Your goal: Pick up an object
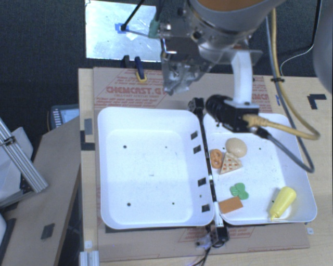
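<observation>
Objects, six of them, all lie in the right bin (307,208), well apart from the left bin (151,171) beside it. The arm (229,15) hangs over the far edge of the bench, and its gripper (177,80) sits above the cardboard behind the left bin, far from every object. It is blurred, so whether it is open or shut cannot be told; nothing shows in its hold. Of the objects, the yellow bottle (282,201) lies near the bin's right front corner. The egg (236,146) touches the wedge (230,164), with the orange round (216,156) just beside them. The orange block (230,205) rests against the dividing wall, near the green piece (239,190). The likely failures: a descent into the egg cluster could nudge a neighbour instead of gripping, and the wall may block a grasp on the block.
</observation>
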Tool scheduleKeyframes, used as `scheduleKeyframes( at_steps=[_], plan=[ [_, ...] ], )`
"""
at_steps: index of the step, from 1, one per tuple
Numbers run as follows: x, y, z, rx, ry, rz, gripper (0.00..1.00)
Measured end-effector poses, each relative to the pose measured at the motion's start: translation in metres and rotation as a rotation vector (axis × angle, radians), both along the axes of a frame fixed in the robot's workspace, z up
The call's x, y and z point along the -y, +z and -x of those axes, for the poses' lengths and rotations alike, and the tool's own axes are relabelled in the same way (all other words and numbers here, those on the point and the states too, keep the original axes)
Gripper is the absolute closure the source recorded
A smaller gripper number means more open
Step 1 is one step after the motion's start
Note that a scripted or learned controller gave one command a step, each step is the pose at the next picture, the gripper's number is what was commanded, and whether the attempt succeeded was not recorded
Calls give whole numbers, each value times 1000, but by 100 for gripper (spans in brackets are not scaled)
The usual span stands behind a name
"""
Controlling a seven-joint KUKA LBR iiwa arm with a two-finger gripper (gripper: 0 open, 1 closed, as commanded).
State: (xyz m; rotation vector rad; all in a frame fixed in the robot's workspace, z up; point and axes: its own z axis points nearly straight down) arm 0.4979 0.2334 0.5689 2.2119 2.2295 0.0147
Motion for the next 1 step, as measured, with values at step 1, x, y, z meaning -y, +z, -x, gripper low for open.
scheduleKeyframes(
  at_steps=[1],
  plan=[
    [0,11,0,1,1,-2,100]
  ],
)
